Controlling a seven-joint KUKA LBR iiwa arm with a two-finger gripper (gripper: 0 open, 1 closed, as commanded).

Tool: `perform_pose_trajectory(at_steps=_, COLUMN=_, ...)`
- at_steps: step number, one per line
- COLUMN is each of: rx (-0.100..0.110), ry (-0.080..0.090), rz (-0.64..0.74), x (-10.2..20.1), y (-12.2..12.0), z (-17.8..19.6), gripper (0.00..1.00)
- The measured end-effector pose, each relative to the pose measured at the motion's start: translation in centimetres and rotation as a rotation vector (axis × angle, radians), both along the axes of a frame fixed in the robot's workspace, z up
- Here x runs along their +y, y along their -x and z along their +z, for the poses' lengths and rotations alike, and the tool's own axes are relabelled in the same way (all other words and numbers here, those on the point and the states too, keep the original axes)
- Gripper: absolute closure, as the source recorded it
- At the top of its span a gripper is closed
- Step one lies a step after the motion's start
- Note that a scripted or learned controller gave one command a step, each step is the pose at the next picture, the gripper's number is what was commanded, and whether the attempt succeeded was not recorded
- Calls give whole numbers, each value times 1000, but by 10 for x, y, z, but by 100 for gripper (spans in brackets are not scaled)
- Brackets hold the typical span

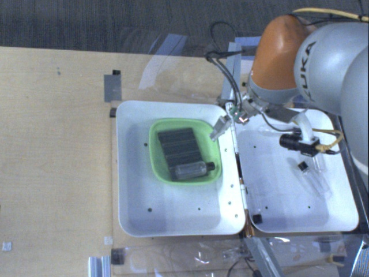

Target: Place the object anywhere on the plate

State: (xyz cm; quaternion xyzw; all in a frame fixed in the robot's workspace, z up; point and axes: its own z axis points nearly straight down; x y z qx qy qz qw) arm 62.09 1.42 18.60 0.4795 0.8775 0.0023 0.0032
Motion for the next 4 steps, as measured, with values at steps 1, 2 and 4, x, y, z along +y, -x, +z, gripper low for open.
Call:
perform_pose_trajectory(at_steps=1, rx=-2, ry=1, rz=-97, x=-68, y=-38, z=1, gripper=0)
perform_pose_trajectory(at_steps=2, rx=-4, ry=0, rz=-270, x=-98, y=-7, z=96, gripper=0)
perform_pose_trajectory(at_steps=4, rx=-4, ry=2, rz=-358, x=-220, y=17, z=177, gripper=0)
